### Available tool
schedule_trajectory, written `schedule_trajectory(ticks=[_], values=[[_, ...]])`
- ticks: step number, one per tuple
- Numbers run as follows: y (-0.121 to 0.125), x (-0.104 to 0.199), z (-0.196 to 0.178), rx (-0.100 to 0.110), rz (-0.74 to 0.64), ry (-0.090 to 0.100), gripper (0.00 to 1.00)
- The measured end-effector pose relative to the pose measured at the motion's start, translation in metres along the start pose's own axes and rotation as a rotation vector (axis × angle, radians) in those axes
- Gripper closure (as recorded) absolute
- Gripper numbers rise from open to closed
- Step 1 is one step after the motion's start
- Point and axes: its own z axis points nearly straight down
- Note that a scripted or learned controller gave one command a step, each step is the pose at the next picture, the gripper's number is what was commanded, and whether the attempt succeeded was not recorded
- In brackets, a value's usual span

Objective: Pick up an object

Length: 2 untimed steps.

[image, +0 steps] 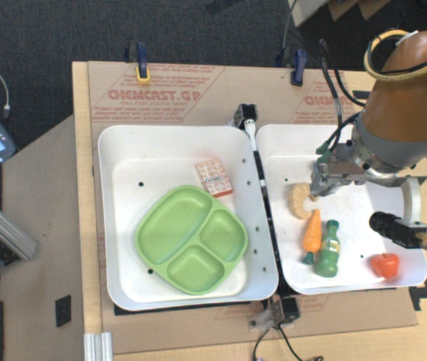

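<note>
In the right bin [289,145] lie a pale round cookie-like piece [299,201], an orange carrot [313,232], a green bottle [328,250] and a red tomato-like piece [385,265]. My gripper [320,189] hangs over the right bin, its tip just right of and above the pale piece. The grey wrist covers the fingertips. The left bin [116,164] holds a green divided plate [191,238] and a small red-and-white packet [213,177] beside the plate's far edge.
The two bins meet along a central rim [262,201] with a black clip at its far end [245,114]. Blue clamps [142,59] hold the cardboard sheet at the back. The carrot and bottle lie close together near the right bin's front.
</note>
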Motion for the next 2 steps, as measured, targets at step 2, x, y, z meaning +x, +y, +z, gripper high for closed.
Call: schedule_trajectory(ticks=[2], values=[[0.026,0.109,0.001,-0.004,-0.001,-0.001,1.0]])
